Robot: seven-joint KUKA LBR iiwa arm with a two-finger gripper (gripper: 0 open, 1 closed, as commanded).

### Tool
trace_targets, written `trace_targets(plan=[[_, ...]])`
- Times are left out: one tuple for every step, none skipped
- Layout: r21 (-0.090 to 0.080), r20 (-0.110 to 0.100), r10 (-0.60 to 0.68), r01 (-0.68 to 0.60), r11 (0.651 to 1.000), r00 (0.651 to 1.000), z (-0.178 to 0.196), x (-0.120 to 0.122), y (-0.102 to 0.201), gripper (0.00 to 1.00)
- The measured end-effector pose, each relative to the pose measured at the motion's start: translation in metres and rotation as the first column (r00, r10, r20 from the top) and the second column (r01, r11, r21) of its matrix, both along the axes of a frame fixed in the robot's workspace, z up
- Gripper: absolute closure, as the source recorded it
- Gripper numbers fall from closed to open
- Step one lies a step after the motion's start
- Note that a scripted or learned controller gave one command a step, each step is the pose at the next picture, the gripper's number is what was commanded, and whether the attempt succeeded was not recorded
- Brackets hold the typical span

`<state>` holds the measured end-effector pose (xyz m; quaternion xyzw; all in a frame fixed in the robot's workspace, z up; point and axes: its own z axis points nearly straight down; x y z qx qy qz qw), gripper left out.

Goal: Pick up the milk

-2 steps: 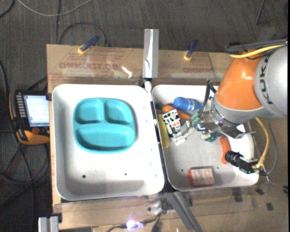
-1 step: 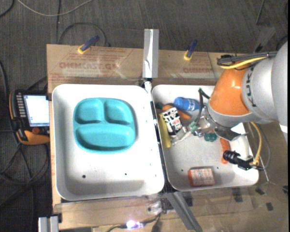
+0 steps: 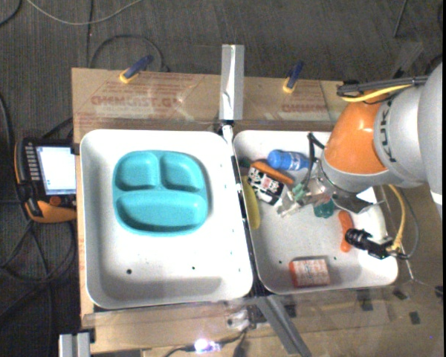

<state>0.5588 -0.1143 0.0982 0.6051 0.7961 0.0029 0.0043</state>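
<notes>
The arm reaches in over the right bin [image 3: 390,274], and the gripper [image 3: 299,197] hangs low among the clutter, a little toward me from the blue bottle [image 3: 286,158]. The step in hand looks like the approach: the gripper is down near the goods, but I see nothing caught in it. How far it is open I cannot tell; the wrist and the tangle of small things beneath it blur that part.

The milk [image 3: 266,187], a small black-and-white carton, lies just toward me and to the left of the bottle, close to the bin's left wall. An orange carrot-like piece [image 3: 276,175] lies between the bottle and the milk, seemingly resting against the carton's far edge. A banana [image 3: 251,207] lies further left of the bottle than the milk does, along the wall. A teal scrap [image 3: 325,210] lies toward me and to the right of the bottle, and a reddish box [image 3: 310,271] rests well apart from the bottle, near the front rim.

By my reckoning, the gripper sits short of the carton, on its bottle-right side. The next move calls for a small shift leftward from under the bottle until it stands squarely over the milk, then a straight descent and a close across the carton's narrow sides. The carrot piece and banana crowd it, so a sloppy line risks nudging the carton or pinching a neighbour instead.
</notes>
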Motion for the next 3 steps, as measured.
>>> trace_targets(plan=[[-0.001, -0.014, -0.273, 0.273, 0.962, 0.962, 0.107, -0.033, 0.031, 1.0], [-0.001, -0.014, -0.273, 0.273, 0.962, 0.962, 0.107, -0.033, 0.031, 0.0], [-0.002, -0.012, -0.326, 0.326, 0.945, 0.945, -0.005, -0.003, 0.016, 0.0]])
